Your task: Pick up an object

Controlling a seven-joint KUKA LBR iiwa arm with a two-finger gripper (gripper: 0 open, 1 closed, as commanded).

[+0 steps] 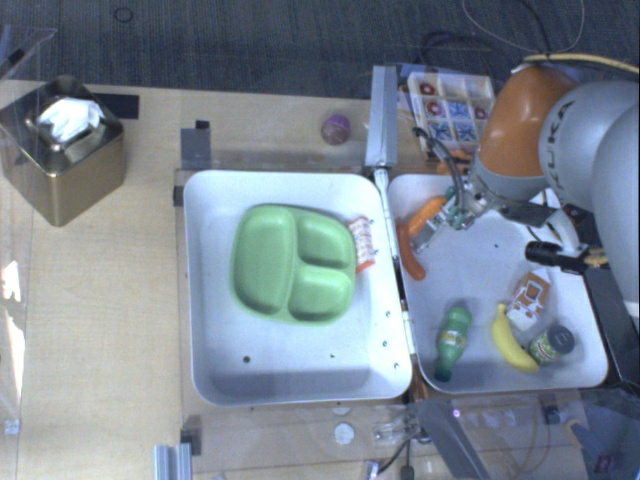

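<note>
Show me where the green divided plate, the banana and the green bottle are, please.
green divided plate [293,263]: camera view, on its centre ridge.
banana [510,342]: camera view, on its middle curve.
green bottle [452,339]: camera view, on its body.

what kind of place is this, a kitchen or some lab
Most likely a robotics lab bench, not a kitchen: a robot arm reaches over two white bins, toy food like a banana sits in one, and cables trail behind.

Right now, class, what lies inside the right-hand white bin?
The right bin holds a green bottle, a banana, a small carton, a dark jar and an orange item under the gripper. The arm covers the bin's far corner.
</note>
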